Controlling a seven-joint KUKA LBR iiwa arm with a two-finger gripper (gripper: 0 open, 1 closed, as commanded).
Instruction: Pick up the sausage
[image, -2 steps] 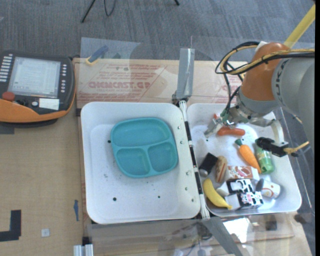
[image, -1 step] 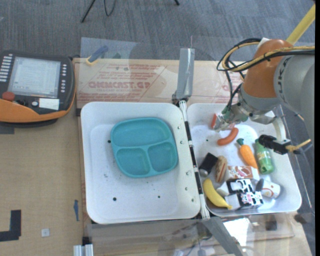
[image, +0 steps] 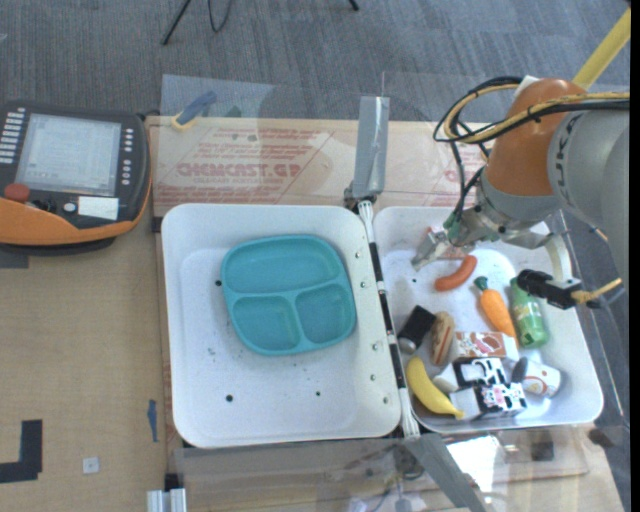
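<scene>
The sausage (image: 456, 274) is a short red-orange link lying on the floor of the right bin (image: 400, 232), in its upper middle. My gripper (image: 432, 249) hangs just up and left of it, its grey fingers (image: 424, 252) pointing down-left over the bin floor. Nothing shows between the fingers. The sausage lies apart from them, beside the fingertips. The grey arm with its orange band (image: 528, 140) reaches in from the upper right.
The right bin also holds a carrot (image: 495, 308), a green bottle (image: 529, 315), a banana (image: 430, 390), a burger-like piece (image: 441, 339), a black block (image: 416, 325) and small printed boxes (image: 490, 385). The left bin (image: 190, 300) bears a teal divided plate (image: 289, 293). A teach pendant (image: 70, 175) lies far left.
</scene>
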